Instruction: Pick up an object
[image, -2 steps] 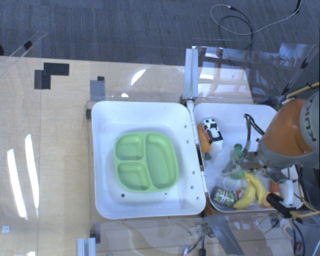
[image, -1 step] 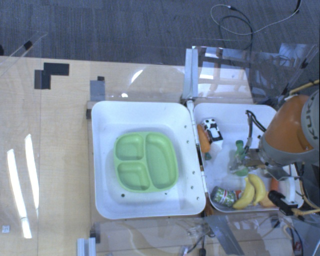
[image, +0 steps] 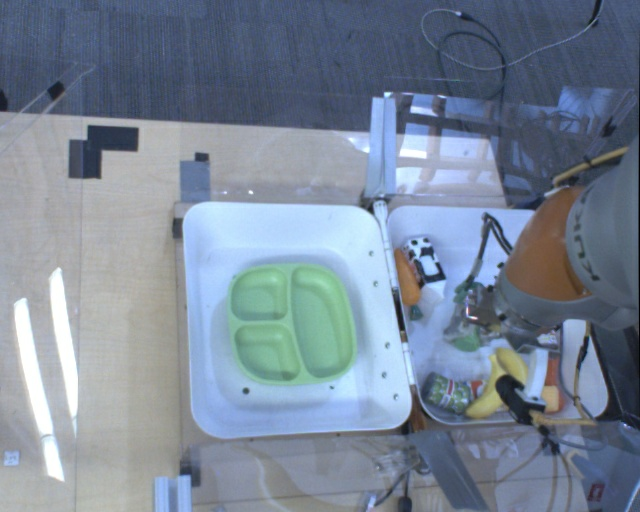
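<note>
We see the end effector (image: 468, 322) low in the right bin (image: 450, 235) on the table, over a small green-and-white item (image: 466, 340) lying among the clutter, but we cannot tell how it is set or whether it has anything. That item looks to us light and soft, perhaps crinkly, so we would take it across its narrow middle. The banana (image: 497, 385) near the front wall seems firmer, best pinched across its curve, while the orange carrot-like piece (image: 407, 278) against the left wall looks smooth and apt to roll.
</note>
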